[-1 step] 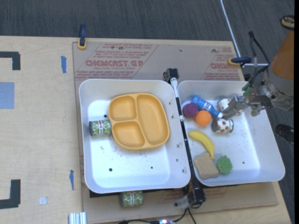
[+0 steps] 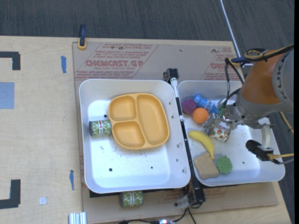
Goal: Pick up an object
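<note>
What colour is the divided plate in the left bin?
The divided plastic plate is yellow-orange; camera view.

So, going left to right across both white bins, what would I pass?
Small green-labelled can → yellow divided plate → purple ball → orange → green knobbly thing. The banana, bread slice and cup overlap others, so they are left out.

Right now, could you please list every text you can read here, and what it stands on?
"CHEMCAST GP": large red print on the brown board.
Small red lines above it and red print at the board's right end: unreadable.
Labels on the can in the left bin and the second can outside it: blurred.
</note>
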Available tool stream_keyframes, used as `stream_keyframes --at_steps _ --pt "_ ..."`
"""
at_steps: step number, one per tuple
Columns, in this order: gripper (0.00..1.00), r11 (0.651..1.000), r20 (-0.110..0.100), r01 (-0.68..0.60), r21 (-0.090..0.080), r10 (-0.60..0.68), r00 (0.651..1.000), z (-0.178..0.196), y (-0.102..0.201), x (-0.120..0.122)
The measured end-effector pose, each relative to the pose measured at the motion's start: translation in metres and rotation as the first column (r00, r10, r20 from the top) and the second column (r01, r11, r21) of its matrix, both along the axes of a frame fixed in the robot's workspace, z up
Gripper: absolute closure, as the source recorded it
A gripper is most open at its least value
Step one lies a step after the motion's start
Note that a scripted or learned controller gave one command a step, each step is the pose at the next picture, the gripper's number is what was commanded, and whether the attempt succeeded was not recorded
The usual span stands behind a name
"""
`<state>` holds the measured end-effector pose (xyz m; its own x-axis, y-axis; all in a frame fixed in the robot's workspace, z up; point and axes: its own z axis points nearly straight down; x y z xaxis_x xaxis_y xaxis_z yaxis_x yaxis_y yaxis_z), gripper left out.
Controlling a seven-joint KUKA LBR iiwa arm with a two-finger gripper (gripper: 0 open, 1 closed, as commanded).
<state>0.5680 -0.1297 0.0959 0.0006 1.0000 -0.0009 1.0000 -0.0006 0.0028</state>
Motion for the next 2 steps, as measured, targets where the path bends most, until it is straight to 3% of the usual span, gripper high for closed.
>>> stream_keyframes --at_steps 1,2 --pt "1.0 1.0 0.002 0.0 -0.001 0.0 1.0 0.01 0.0 0.001" --pt "1.0 1.0 -0.005 0.0 0.002 0.0 1.0 0.006 -0.025 -0.027"
